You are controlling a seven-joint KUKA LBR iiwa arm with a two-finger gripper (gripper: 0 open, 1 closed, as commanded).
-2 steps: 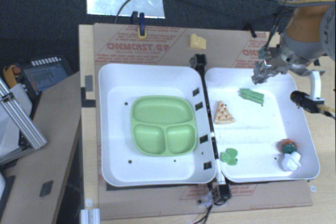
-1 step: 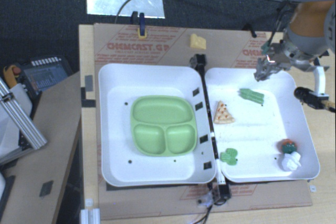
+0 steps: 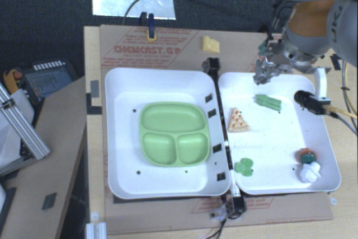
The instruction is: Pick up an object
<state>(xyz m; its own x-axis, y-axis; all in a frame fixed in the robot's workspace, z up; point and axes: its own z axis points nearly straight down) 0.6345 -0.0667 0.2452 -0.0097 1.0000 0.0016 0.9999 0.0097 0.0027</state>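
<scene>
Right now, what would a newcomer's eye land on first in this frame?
Probably the pale green divided tray lying in the left bin. Next, the arm's gripper hanging over the right bin's far edge, near a green toy and a pizza slice.

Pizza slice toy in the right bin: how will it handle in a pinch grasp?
The pizza slice lies flat on the right bin, so it probably won't roll. It looks thin and small, likely light, and may slide when nudged. Its low profile gives fingers little edge.
</scene>
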